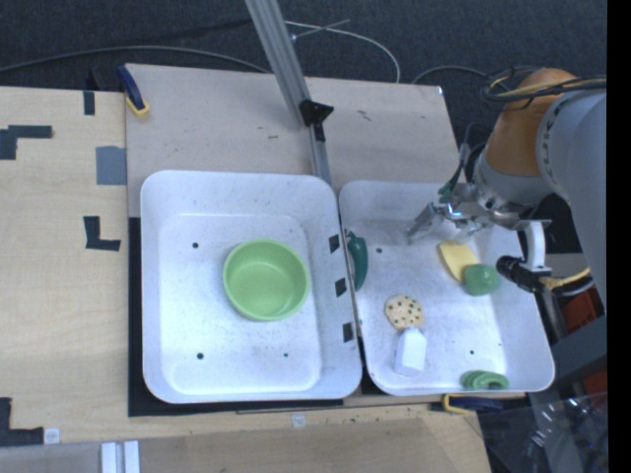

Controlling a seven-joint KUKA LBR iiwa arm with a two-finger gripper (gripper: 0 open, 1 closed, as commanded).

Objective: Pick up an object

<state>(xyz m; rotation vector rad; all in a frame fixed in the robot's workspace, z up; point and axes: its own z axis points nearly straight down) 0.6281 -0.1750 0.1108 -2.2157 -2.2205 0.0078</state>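
My gripper [426, 225] hangs over the upper part of the right bin [394, 197], reaching in from the right under the orange-banded wrist. Just below and to its right lie a yellow piece [455, 258] and a green block [481, 280], touching each other. A speckled cookie [403, 311] sits mid-bin with a small white bottle [411, 349] right below it. A green ring [485, 380] lies at the front right corner. A dark green item [356, 259] rests against the bin's left wall. I see nothing held in the gripper.
The left bin [177, 363] holds a light green bowl [265, 280]. A grey metal pole [281, 47] slants down from the top to the divide between the bins. Cables lie on the dark floor behind the bench.
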